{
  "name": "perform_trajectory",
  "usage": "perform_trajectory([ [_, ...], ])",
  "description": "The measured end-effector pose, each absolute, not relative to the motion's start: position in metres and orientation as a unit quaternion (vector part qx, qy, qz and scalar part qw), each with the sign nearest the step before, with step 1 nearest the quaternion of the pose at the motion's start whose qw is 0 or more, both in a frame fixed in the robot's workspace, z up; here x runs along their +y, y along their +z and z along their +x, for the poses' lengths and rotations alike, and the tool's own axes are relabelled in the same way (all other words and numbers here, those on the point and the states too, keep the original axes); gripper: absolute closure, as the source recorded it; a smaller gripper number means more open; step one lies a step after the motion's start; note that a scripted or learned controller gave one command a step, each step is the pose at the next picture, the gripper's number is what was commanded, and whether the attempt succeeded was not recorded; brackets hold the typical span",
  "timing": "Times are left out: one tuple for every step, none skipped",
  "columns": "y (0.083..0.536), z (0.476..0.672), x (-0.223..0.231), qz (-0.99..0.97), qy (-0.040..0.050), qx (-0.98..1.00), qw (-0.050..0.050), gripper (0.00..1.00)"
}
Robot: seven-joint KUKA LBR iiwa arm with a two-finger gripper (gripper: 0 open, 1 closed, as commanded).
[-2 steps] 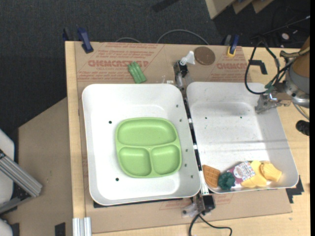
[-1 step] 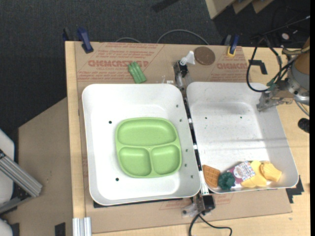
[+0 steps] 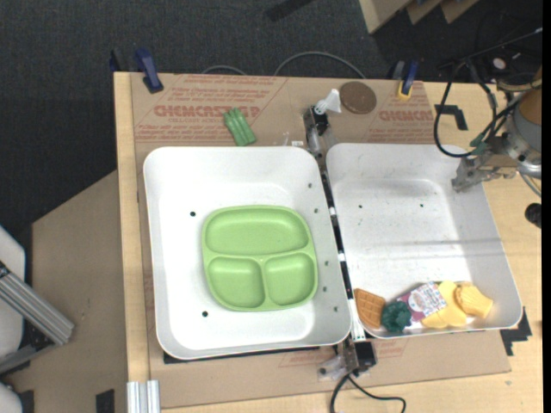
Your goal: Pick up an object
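two-finger metal gripper (image 3: 467, 172): above right bin's far right edge; grip state cannot be told | small toy pile (image 3: 428, 305): right white bin's (image 3: 405, 213) near edge, toward the camera from the gripper

Camera view: single fixed station, mounted above the tabletop (image 3: 258, 93), a brown cardboard-covered surface. Facing: downward at a slant, so the far edge of the tabletop sits toward the top of the frame, with dark carpeted floor (image 3: 129, 15) beyond it. Range: moderate; both shallow white plastic bins fit whole in frame, the left bin (image 3: 172, 188) and the right bin (image 3: 405, 196) side by side, meeting near the centre line. Margins: strips of tabletop show on all sides of the bins. Right margin: part of the grey robot arm (image 3: 525, 136) enters here, above the right bin's far corner.
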State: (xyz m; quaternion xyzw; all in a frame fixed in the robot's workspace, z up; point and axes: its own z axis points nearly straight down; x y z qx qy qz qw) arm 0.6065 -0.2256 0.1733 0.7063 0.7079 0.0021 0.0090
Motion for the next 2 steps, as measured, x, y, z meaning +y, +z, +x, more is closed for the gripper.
perform_trajectory([
  [0.163,0.569,-0.216,0.707,-0.0009,0.707,-0.002,1.0],
  [0.172,0.601,-0.197,0.706,0.001,0.708,0.002,1.0],
])
